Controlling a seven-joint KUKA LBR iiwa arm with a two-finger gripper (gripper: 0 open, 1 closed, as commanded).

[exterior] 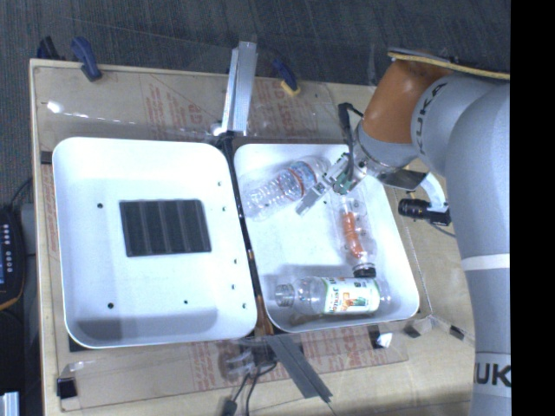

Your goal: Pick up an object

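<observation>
Left bin [87, 167]: a dark ribbed rectangular pad [165, 227] lies flat near its middle, nothing else in it worth a grasp

Metal divider post [238, 89] stands at the far edge between the two bins, blue clamps [85, 57] on the tabletop [130, 89] rim

Right bin [408, 276] has all the candidates:
- clear crumpled water bottle [279, 187], lying on its side in the far-left part, cap end pointing toward the gripper
- clear bottle with white/green label [334, 295], on its side along the near wall, well apart from the gripper
- slim clear tube-like bottle with orange contents and black cap [354, 232], lying roughly along the right side, cap toward the near wall

Gripper [325, 187] sits low over the far part of the right bin, tip between the water bottle's cap end and the top of the orange-filled bottle, just beside both. Can't tell jaws state from this angle: spread vs pressed together isn't resolvable, and I see nothing clearly between them. So no grasp confirmed

Step, my read: approach/descent onto a target, pick not yet done. All three bottles rest on the bin floor

Next move needs: commit to one target, likely the water bottle since the tip is closest to its neck. Jaws should straddle the bottle across its narrow axis, then close and lift straight up. Risk: thin crumpled plastic deforms or rolls away, and a pinch at the cap end may slip. The orange bottle lies close enough to get bumped
</observation>
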